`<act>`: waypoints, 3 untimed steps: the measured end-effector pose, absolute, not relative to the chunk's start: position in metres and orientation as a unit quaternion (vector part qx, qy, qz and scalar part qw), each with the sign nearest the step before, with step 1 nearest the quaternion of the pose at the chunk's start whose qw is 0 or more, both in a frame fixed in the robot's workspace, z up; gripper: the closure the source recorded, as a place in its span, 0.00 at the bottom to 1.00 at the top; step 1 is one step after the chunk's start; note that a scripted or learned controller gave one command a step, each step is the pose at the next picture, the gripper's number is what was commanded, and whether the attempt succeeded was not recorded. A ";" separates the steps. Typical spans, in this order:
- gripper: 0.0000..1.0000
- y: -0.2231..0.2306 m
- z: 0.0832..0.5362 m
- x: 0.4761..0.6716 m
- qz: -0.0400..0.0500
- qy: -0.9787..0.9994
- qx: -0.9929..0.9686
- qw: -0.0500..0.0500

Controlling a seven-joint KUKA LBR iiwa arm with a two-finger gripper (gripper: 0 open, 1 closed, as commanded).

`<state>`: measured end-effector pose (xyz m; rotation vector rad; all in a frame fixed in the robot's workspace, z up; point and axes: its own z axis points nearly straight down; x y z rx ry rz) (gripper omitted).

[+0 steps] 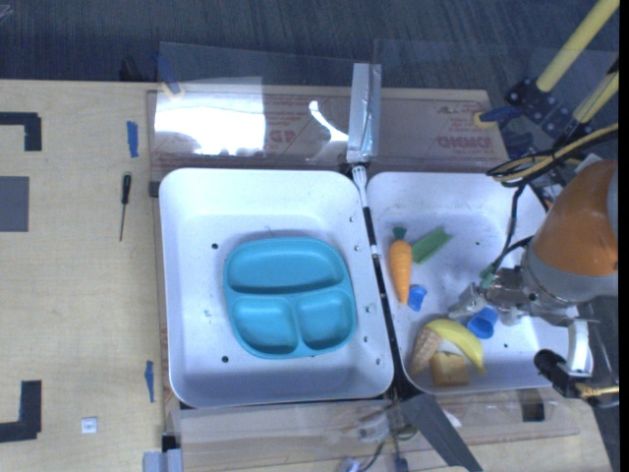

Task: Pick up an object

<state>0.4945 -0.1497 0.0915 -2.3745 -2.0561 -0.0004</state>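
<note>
The right bin [462,193] holds an orange toy carrot [400,268] lying next to a green block [429,244], with a small blue block [417,298] just below the carrot. A yellow banana [460,340] rests on a tan bread-like piece [444,367] at the bin's front. My gripper [479,301] hangs low over the right bin's middle, right of the small blue block and above the banana. Directly under it sits a small blue cup-like piece [482,324]. The wrist hides the gripper's tips, and nothing is visibly held.
The left bin [182,254] holds a blue divided plate [288,296]. A clear plastic sheet and cardboard lie behind both bins. Cables and a yellow bar cross the upper right. The arm's orange band [580,229] overhangs the right bin's right side.
</note>
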 end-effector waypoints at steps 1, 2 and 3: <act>0.00 -0.150 0.091 0.494 0.000 -0.655 -0.756 0.000; 1.00 -0.149 0.102 0.495 0.000 -0.655 -0.756 0.000; 1.00 -0.095 0.240 0.491 -0.003 -0.667 -0.745 -0.002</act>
